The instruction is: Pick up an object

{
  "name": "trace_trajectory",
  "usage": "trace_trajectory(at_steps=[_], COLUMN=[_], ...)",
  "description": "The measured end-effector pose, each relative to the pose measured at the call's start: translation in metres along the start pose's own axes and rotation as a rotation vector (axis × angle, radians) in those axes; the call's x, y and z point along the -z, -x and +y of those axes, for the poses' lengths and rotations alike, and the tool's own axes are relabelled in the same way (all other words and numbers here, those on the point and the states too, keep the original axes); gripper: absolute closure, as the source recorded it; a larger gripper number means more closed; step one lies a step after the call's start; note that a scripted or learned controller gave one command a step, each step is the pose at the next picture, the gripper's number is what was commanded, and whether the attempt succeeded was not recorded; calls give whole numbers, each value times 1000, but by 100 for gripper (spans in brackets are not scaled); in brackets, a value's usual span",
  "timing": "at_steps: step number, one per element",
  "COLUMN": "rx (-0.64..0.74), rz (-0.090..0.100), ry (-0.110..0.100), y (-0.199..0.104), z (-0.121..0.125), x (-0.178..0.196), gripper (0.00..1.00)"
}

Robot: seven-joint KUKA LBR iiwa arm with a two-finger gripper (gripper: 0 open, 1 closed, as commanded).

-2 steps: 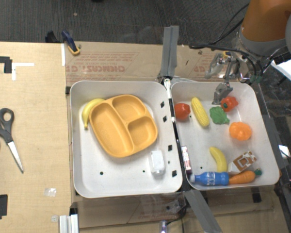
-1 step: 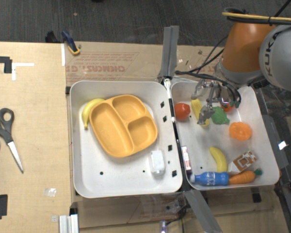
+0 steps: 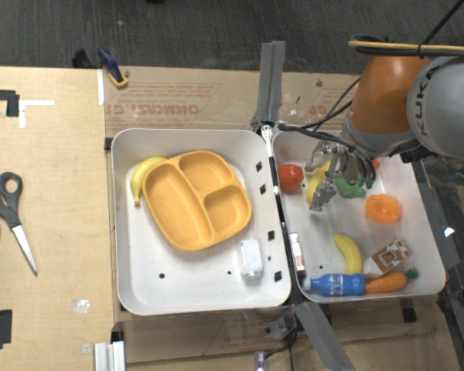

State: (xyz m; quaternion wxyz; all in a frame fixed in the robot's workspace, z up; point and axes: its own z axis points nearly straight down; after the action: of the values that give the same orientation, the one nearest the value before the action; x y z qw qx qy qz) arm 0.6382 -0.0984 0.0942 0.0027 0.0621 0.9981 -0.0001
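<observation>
On the far left, a pair of grey-handled scissors [image 3: 11,215] lies on the bare wooden bench [image 3: 54,153], well apart from both bins. The left white bin [image 3: 135,284] holds an orange three-compartment plastic plate [image 3: 197,199] that fills most of its middle; a yellow toy banana [image 3: 141,178] is tucked against the plate's left rim, and a small white block [image 3: 250,257] lies near the bin's front right corner, leaving open floor along the front and left walls.

The right white bin [image 3: 421,199] is more crowded. A red toy tomato [image 3: 291,176] sits close to its left wall. Just beside it, the silver two-finger gripper [image 3: 322,192] hangs low over a small yellow piece [image 3: 315,185] and a green toy [image 3: 351,188]; its jaws seem to be parted, though clutter behind them blurs this, and nothing is clearly pinched between them. Further right lies an orange round toy fruit [image 3: 383,209]. Towards the front wall lie a second small yellow banana [image 3: 348,252], a blue plastic bottle [image 3: 337,285], an orange toy carrot [image 3: 387,282] and a brown-and-white packet [image 3: 390,255], with bare floor between them and the gripper.
</observation>
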Motion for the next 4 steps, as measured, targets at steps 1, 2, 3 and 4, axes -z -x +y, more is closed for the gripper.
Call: trace_trajectory(at_steps=[1,2,3,4], rx=[3,47,-115,-114], rz=[-6,0,1,1], ry=[0,-1,-1,-1], y=[2,0,-65,-65], z=[1,-85,-133,-132], x=[11,105,-1,-1], gripper=[100,100,100,0])
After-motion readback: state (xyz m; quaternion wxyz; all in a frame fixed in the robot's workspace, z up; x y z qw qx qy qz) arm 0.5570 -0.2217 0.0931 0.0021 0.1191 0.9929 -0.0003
